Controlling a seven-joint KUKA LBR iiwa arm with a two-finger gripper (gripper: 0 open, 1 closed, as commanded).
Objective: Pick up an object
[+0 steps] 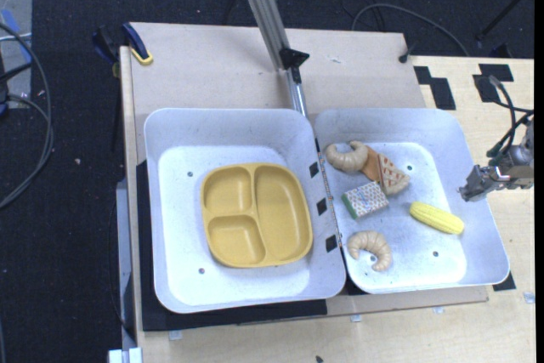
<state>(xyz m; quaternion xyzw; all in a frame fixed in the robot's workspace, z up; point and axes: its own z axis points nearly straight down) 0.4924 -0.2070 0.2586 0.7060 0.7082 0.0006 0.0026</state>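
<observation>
The gripper point(478, 185) hovers at the right bin's point(476, 251) right rim — jaw state unclear. The corn cob point(437, 218) lies just inside that rim — bare floor toward the near-right corner.

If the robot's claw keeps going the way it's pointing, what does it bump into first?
The gripper sits at the right bin's right rim, pointing left and slightly down. Going straight on, it would probably meet the yellow corn cob first. Its height above the bin is unclear, so it might pass over the corn.
</observation>
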